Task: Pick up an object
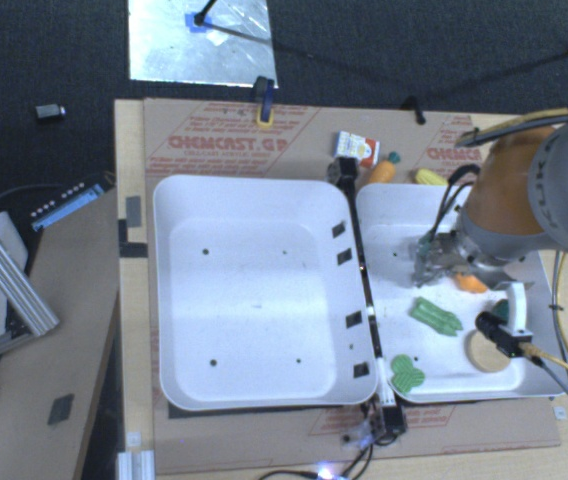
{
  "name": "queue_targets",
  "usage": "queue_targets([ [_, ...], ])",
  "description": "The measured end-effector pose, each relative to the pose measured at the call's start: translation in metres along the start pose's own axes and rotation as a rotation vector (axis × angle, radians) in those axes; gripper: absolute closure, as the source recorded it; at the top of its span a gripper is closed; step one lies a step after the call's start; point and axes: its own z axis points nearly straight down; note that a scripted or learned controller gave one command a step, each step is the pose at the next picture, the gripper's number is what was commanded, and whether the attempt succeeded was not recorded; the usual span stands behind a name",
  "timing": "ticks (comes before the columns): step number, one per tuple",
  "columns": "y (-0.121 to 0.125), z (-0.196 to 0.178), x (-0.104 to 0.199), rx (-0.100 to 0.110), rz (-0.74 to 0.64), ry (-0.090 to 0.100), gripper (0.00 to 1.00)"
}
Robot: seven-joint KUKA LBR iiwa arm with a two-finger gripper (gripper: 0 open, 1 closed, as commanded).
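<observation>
1. Left bin point(254, 288): white, shallow, on the desk.
2. Right bin point(389, 213): green pickle-like piece point(435, 317) mid-bin, green leafy piece point(405, 373) at near-left corner, round tan disc point(488, 352) near-right, orange piece point(471, 284) beside the jaws.
3. Jaws point(430, 264): low over right bin's middle; cannot tell their opening or any hold.
</observation>
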Motion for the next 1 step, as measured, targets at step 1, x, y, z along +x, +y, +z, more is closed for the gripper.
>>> queue_targets([
  [1, 0.0258, -0.0953, 0.0733, -0.008, -0.011, 0.003, 1.0],
])
